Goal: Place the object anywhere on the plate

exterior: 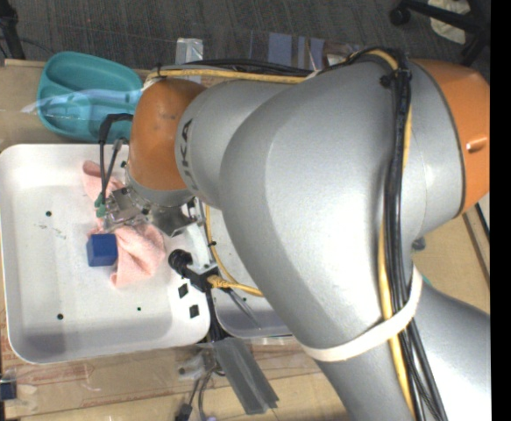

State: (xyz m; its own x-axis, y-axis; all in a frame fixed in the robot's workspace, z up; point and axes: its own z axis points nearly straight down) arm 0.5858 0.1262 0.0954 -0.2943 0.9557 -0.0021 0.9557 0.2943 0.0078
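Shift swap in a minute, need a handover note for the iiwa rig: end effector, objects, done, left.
End effector: low in the left bin, over the pink cloth; finger state can't be told from this view.
Blue block: on the bin floor at the cloth's left edge, just below the end effector; not seen held.
Teal scoop-like item: outside the bin, at the back.
Done: nothing confirmed placed.
Left: identify the plate, which I can't make out; grasp the object, then place it.

Teal scoop (84,95) on bench behind left white bin (27,323)
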